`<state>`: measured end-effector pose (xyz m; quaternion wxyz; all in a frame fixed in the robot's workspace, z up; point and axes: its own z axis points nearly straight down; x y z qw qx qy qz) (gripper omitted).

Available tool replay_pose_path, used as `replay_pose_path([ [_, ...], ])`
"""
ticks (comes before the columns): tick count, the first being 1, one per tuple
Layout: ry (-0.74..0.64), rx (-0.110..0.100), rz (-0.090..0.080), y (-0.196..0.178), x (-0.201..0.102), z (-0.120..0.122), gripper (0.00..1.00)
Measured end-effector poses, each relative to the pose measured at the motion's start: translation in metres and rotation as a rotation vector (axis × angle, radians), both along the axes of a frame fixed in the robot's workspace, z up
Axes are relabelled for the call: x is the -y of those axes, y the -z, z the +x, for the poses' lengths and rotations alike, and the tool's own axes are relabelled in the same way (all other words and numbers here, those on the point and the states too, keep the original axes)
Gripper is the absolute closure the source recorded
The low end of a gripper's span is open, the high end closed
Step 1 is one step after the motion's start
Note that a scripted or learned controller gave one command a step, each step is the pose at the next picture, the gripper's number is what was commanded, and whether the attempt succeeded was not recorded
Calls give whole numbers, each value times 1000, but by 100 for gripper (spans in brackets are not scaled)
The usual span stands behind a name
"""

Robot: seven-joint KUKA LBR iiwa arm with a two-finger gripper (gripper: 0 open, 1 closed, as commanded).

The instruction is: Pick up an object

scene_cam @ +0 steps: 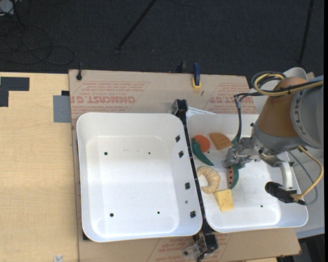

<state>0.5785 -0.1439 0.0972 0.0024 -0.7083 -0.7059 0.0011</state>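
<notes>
Several small objects lie in the left part of the right bin (pixel 262 217): an orange-red piece with a green stalk (pixel 201 145), a tan wedge (pixel 220 141), a pale curled ring-shaped piece (pixel 209 179), a yellow block (pixel 224 200) and a dark green curved piece (pixel 232 177). My gripper (pixel 233 159) hangs low over the middle of this bin, just above the green curved piece and right of the orange-red one. Nothing is visibly held.
The left bin (pixel 93 146) sits beside the right one, with a black divider strip (pixel 187 162) between them. Cables and a black connector (pixel 281 191) trail from the arm over the right bin's right side. A blue clamp (pixel 196 76) holds the cardboard at the back.
</notes>
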Motion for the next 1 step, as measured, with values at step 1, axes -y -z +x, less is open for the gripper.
replay_pose_path([
  [1, -9, 11, -1, -88, -55, 30, 100],
])
